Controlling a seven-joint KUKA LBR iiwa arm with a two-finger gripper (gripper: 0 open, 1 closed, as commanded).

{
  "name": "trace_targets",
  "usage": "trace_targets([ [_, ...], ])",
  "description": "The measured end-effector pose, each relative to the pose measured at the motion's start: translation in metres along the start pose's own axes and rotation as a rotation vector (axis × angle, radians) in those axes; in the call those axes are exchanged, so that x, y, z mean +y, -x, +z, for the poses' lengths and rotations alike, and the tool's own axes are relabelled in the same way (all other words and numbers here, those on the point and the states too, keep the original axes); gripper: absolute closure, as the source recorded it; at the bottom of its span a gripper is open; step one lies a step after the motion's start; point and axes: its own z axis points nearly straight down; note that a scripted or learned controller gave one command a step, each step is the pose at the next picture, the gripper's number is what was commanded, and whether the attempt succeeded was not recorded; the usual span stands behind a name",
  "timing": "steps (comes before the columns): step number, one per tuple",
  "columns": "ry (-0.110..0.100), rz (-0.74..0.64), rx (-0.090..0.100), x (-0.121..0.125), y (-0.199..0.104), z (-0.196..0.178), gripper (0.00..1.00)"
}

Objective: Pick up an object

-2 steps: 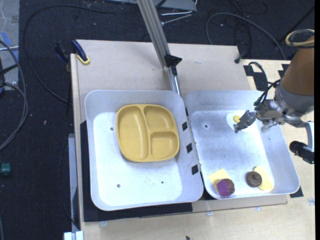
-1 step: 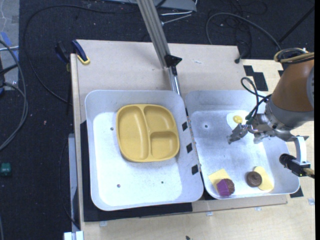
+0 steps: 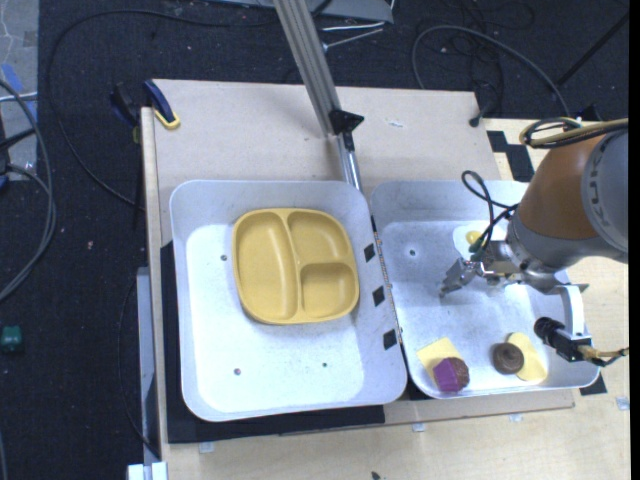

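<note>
My gripper (image 3: 458, 278) hangs low over the middle of the right bin (image 3: 420, 230), reaching in from the right below the orange wrist band. A small yellow object (image 3: 468, 238) lies just behind it, partly hidden by the wrist. Near the bin's front edge lie a purple round object (image 3: 451, 373) on a yellow block (image 3: 434, 353), and a brown disc (image 3: 508, 358) against a pale yellow piece (image 3: 532, 360). Nothing shows between the fingers, and their spread is too small to judge.
The left bin (image 3: 210, 368) holds a yellow divided plate (image 3: 296, 265). A grey metal post (image 3: 310, 58) slants down to the gap between the bins. A black cable (image 3: 485, 198) loops above the wrist.
</note>
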Motion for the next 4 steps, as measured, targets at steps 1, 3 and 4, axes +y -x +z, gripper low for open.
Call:
trace_targets([
  [1, 0.000, 0.002, 0.000, 0.000, 0.000, -0.010, 1.00],
  [3, 0.000, -0.001, 0.000, 0.001, -0.007, -0.094, 1.00],
  [4, 0.001, -0.001, -0.001, -0.005, -0.012, -0.138, 1.00],
])
